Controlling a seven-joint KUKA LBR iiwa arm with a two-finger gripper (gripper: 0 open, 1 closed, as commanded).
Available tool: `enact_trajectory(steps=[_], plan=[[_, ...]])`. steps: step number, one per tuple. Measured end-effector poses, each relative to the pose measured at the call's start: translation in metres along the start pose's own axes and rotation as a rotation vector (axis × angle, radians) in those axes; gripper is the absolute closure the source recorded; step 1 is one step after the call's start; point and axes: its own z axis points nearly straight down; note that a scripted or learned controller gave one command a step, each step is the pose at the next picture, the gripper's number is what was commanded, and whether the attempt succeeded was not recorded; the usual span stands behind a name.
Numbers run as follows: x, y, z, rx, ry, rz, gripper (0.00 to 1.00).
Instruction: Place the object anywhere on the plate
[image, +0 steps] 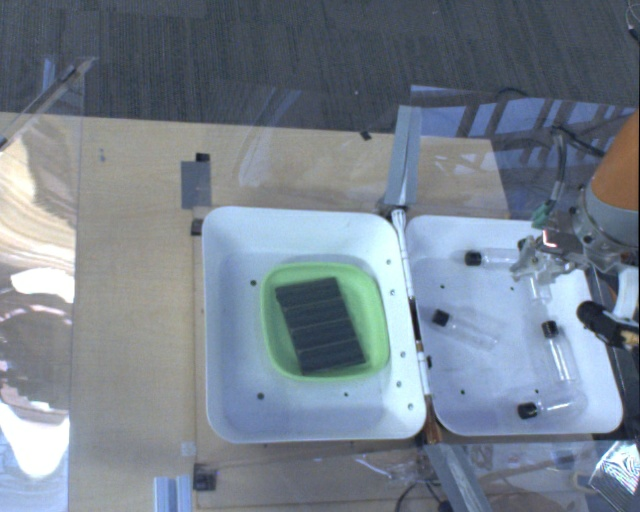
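**Slab sitting on the plate, gripper working over the other bin**

Slab (320, 325) is what I am reading as the task's thing: a dark, flat rectangle with ribs running across it. It is lying well to the left of the gripper (545, 262), inside the green plate (272, 300) in the left bin (215, 330). It is resting flat and slightly turned, with its whole outline inside the plate's rim, so I am judging the placing as already met.

I am expecting the slab to be stiff and fairly light. The ribbed top should be giving some bite rather than slipping. If I were lifting it, I would be closing across its two long edges near the middle, since the face is too broad to span the other way.

Moving right, the right bin (480, 420) is holding several clear vials with black caps. One vial (470, 330) is lying below and left of the gripper, another (558, 355) almost straight below it. These look slick and breakable.

The gripper is hovering near that bin's upper right. I am not able to tell whether it is wide or narrow, and nothing is showing in its grasp.
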Motion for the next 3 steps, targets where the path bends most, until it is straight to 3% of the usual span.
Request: enact_trajectory(steps=[1,2,3], plan=[[0.096,-0.05,0.022,0.004,0.002,-0.106,1.0],[0.168,-0.065,0.021,0.003,0.003,-0.187,1.0],[0.168,-0.065,0.021,0.003,0.003,-0.187,0.0]])
